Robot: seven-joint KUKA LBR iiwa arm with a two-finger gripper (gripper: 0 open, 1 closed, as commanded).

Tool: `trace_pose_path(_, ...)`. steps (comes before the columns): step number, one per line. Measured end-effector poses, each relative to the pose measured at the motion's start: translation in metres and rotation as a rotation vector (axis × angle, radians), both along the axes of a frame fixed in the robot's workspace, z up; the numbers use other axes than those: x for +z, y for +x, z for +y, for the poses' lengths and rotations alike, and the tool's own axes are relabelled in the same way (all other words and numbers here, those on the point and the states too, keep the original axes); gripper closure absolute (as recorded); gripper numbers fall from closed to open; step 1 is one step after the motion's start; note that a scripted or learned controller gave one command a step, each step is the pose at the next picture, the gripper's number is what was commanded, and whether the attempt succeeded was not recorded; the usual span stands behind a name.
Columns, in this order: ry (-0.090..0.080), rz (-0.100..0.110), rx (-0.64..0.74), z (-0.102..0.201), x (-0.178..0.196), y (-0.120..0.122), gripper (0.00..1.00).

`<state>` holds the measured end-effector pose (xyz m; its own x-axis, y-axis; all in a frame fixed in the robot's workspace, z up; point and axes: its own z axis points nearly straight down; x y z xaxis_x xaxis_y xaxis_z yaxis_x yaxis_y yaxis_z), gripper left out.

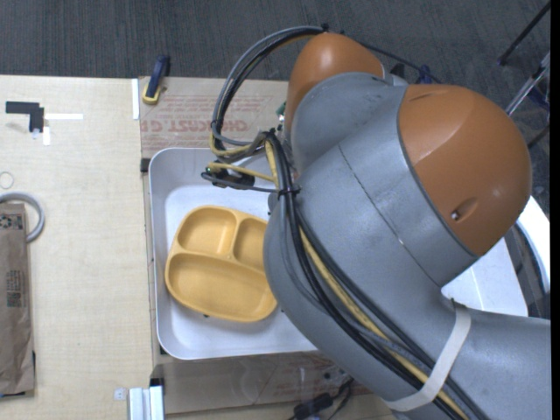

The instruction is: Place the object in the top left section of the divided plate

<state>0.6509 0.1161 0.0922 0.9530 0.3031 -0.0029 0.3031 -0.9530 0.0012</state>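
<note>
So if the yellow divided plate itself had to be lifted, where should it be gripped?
Probably the raised outer rim on the exposed left edge of the plate, coming from above. It lies flat in the white bin, and the arm covers its right side.

Divided plate (214, 265) smooth yellow plastic; bin (166, 313) white glossy plastic; arm (394, 234) matt grey.

Bright even light, soft shadows, sharp focus

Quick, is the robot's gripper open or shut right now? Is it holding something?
Gripper: cannot be told. The big grey arm is bent over the yellow divided plate in the white bin and covers it.
</note>
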Motion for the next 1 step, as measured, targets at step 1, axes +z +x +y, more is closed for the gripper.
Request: trace_pose_path(1,-0.001,-0.007,-0.111,0.0342,0.0009,-0.0035,1.0)
